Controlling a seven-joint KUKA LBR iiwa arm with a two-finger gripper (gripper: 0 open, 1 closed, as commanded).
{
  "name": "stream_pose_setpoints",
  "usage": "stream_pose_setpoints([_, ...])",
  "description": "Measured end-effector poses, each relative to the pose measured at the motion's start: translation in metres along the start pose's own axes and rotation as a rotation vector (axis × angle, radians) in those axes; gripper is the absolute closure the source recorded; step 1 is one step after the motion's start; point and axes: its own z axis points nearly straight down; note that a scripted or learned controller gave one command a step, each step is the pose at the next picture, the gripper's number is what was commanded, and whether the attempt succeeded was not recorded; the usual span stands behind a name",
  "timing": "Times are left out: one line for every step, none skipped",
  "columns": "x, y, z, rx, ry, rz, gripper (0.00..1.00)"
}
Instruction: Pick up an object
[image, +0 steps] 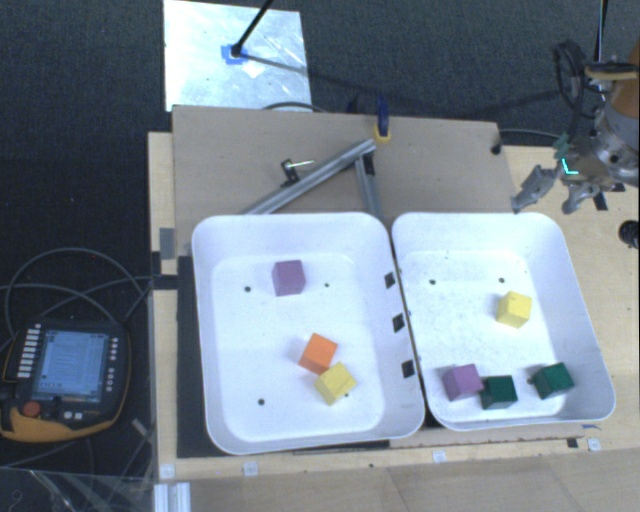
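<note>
The left bin (215, 250) holds a purple cube (288, 277), an orange cube (318, 352) and a yellow cube (336, 383) that touches the orange one. In the right bin (570, 260) lie a yellow cube (514, 308), a purple cube (462, 381), a dark green cube (498, 391) and a green cube (552, 379). My gripper (553, 194) hovers above the right bin's far right corner, well clear of every cube. It is open, with nothing between its fingers (528, 189).
Metal rods with a clamp (320, 172) lie on the brown board behind the bins. A teach pendant (65, 375) with its cables sits on the floor at the left. A shiny sheet (235, 55) lies at the far back.
</note>
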Motion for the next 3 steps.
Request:
stream_pose_setpoints([0.001,0.001,0.062,0.004,0.002,0.001,0.0])
stream_pose_setpoints([0.001,0.006,0.105,0.003,0.001,0.0,0.0])
stream_pose_setpoints([0.001,0.008,0.146,0.003,0.001,0.0,0.0])
